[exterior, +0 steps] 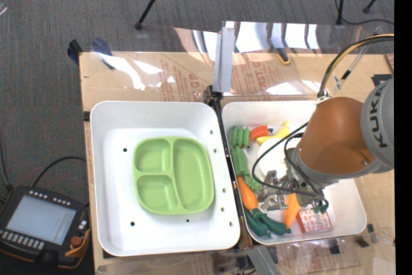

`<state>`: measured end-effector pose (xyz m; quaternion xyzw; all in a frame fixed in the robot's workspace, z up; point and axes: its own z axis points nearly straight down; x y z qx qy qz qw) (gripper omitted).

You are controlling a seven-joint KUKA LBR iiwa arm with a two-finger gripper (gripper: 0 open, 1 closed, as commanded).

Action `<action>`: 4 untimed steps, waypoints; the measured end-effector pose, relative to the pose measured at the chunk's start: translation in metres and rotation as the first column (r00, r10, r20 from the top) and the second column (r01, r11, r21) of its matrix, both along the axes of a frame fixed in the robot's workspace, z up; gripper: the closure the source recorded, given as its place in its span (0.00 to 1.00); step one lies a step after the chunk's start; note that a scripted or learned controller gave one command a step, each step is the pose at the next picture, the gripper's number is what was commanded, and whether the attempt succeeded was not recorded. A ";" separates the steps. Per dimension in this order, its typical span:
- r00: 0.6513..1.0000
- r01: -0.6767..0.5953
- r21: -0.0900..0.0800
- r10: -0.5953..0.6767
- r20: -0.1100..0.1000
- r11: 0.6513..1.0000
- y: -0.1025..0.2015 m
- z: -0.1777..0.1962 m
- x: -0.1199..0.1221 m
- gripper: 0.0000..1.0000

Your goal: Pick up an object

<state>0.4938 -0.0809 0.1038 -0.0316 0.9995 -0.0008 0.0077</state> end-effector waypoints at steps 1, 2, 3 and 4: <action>0.916 0.401 0.001 -0.401 -0.021 0.916 -0.008 -0.015 -0.008 1.00; 0.880 0.475 0.006 -0.475 -0.009 0.880 0.044 0.087 -0.015 1.00; 0.967 0.256 0.001 -0.256 -0.018 0.967 -0.034 0.050 0.040 1.00; 0.967 0.254 0.002 -0.254 -0.016 0.967 -0.034 0.051 0.040 0.00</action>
